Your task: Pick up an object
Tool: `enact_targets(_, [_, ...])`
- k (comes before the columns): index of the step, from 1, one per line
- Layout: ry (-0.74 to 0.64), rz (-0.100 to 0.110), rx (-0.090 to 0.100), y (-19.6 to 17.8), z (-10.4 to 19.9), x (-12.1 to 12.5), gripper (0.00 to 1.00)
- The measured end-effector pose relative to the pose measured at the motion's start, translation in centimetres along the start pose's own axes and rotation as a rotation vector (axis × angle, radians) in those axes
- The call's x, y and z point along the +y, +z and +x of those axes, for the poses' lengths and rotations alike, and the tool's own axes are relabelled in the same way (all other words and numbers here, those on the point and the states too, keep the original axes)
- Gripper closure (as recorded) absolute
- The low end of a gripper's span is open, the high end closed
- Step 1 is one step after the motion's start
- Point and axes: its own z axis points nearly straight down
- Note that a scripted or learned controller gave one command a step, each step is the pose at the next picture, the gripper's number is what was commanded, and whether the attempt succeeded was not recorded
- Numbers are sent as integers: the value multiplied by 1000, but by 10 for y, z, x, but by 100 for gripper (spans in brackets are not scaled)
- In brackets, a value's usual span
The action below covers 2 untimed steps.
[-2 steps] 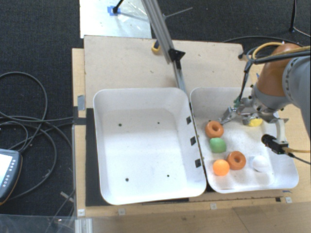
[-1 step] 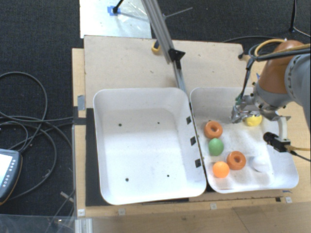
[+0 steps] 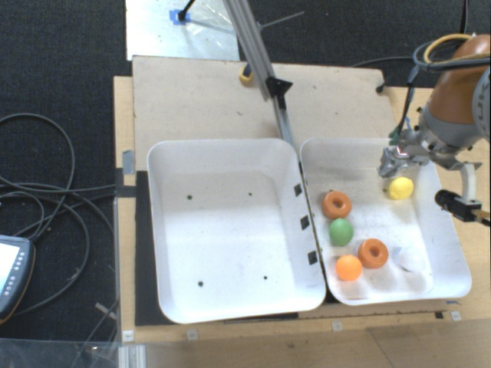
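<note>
gripper just above yellow ball in right bin | can't tell its opening or hold | I fear ball rolls away off-centre

A pale wooden bench is seen from above, its bare top scuffed and marked. It is surrounded by dark carpeted floor. Black cables are looped over the carpet to the left, near a handheld screen unit cut off by the frame's edge. A shiny, light-coloured sheet is laid on the floor behind the bench. A slanted metal pole is crossed over the bench's far side. Even, soft lighting is cast throughout.
</note>
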Motion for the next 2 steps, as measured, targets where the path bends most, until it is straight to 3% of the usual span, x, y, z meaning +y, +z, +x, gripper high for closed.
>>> enact_targets(2, [-4,2,1,-110,0,4,100])
